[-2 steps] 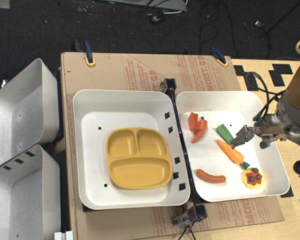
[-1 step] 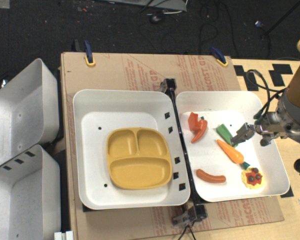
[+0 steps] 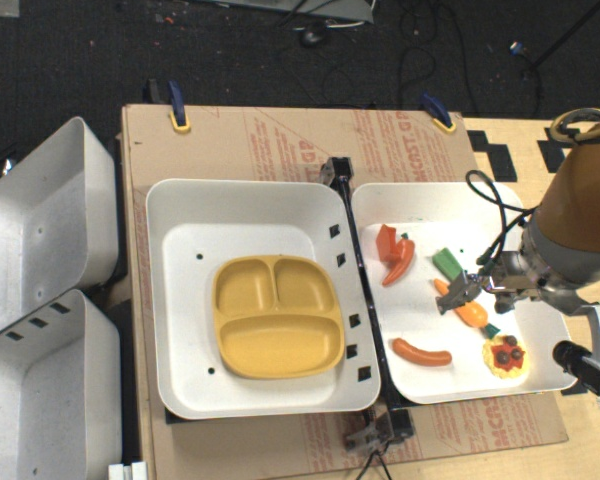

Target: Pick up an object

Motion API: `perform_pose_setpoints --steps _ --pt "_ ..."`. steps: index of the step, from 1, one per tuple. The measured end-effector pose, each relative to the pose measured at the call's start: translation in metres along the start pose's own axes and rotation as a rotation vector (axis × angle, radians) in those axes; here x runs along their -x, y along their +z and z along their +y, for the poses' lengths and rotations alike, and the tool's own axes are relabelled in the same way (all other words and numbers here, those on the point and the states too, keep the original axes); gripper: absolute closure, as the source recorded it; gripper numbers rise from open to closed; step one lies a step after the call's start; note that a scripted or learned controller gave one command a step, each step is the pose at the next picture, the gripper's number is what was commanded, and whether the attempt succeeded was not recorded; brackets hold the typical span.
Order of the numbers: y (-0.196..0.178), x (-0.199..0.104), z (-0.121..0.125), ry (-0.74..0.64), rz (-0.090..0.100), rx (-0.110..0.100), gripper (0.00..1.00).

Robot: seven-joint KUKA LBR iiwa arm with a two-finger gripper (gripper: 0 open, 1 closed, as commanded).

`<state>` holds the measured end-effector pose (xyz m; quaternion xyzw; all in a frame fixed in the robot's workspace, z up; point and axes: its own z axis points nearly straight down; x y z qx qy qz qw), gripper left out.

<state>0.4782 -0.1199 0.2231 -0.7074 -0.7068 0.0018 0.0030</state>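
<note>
The orange carrot-like toy (image 3: 471, 314) is where the action is centred, lying in the right bin (image 3: 430, 196) at its right-of-middle part, with a bit of green at its near-right end. Its long axis is seen running from far-left to near-right. The gripper (image 3: 458, 296) is placed directly over the toy's far-left end, so the object lies just beneath and slightly to the near right of the tool tip. Whether the tool is open, closed or already around the toy cannot be told from this slanted overhead look, as dark hardware hides the contact. No grasp can be claimed.

Just beyond, a green block (image 3: 446, 262) is found on the far side of the gripper, very near it. Further left, a red pepper (image 3: 393, 253) is laid by the dividing wall. Nearer the camera, a sausage (image 3: 422, 353) is stretched left to right, and a small pizza slice (image 3: 506, 357) is set at the near-right corner.

The arm (image 3: 576, 218) is brought in from the right, its orange band above the wrist. In the left bin (image 3: 180, 208), a yellow divided plate (image 3: 277, 316) is resting, well apart from the play.
</note>
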Motion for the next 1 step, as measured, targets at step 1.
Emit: perform_pose_setpoints --steps 1 --pt "0.0434 0.0018 -0.0005 0.001 0.0 0.001 0.0"
